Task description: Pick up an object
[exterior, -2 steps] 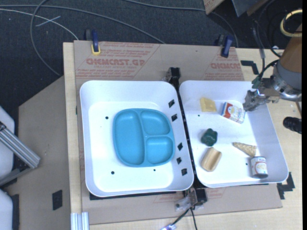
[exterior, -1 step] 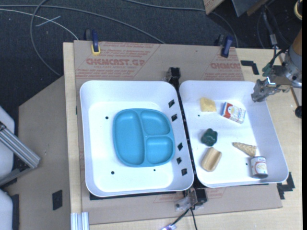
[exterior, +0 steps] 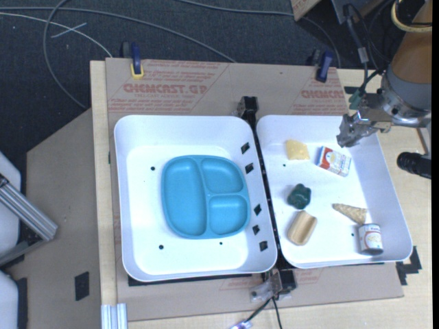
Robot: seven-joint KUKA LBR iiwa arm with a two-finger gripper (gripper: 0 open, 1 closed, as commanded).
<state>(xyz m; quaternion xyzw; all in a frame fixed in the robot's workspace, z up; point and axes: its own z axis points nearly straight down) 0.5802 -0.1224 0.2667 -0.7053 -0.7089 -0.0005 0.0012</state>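
Looking down at the table (exterior: 68,184), I saw the hand (exterior: 348,137) hovering over the upper right part of the right bin (exterior: 391,184), just above the small red and white carton (exterior: 333,161). I could not tell whether it was apart or together; nothing showed in its grip. The carton lay flat, with a pale yellow chunk (exterior: 297,150) near it on the left. Lower down sat a dark green lump (exterior: 299,197), with a tan cylinder (exterior: 301,227) just below it, close but whether touching I could not tell. Toward the right wall lay a tan cone-shaped piece (exterior: 350,212), and a small can (exterior: 371,238) stood by the lower right corner. The left bin (exterior: 130,142) held a blue divided tray (exterior: 205,196). Black clips (exterior: 251,184) ran along the seam between the bins.
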